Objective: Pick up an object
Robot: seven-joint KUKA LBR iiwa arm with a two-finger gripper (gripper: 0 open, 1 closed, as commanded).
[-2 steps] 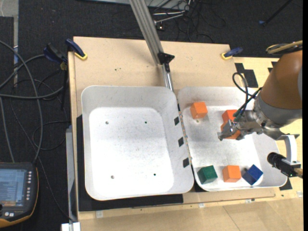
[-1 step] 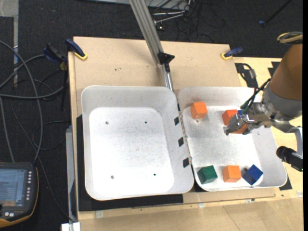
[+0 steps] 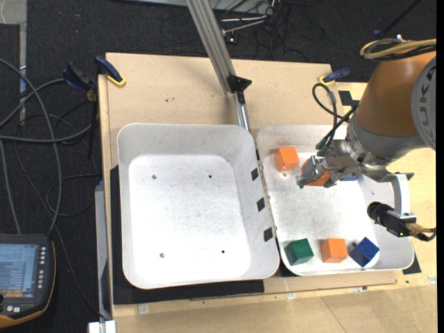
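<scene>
The arm reaches in from the right over the right bin (image 3: 388, 263), and its pincer (image 3: 313, 174) sits low in the upper half of that bin. An orange-red object (image 3: 319, 179) shows right at the fingertips, apparently between them, so I judge the pincer clenched on that piece, though the wrist hides most of the contact and the grip cannot be called firm from this angle. Its shape is too covered to give a long axis. Just beside it, up and to the left, rests an orange block (image 3: 286, 159), close to the fingers yet apart from them. Along the near wall of the same bin lie a green cube (image 3: 300, 250), a second orange cube (image 3: 334, 250) and a blue cube (image 3: 363, 251), in a row and well apart from the pincer. The left bin (image 3: 132, 186) stands alongside on the desk (image 3: 291, 82). The relation that matters now is vertical: the piece lies directly under the wrist, so a straight lift would likely test whether it comes up, and the neighbouring orange block sits near enough to be nudged if the arm drifts left.
</scene>
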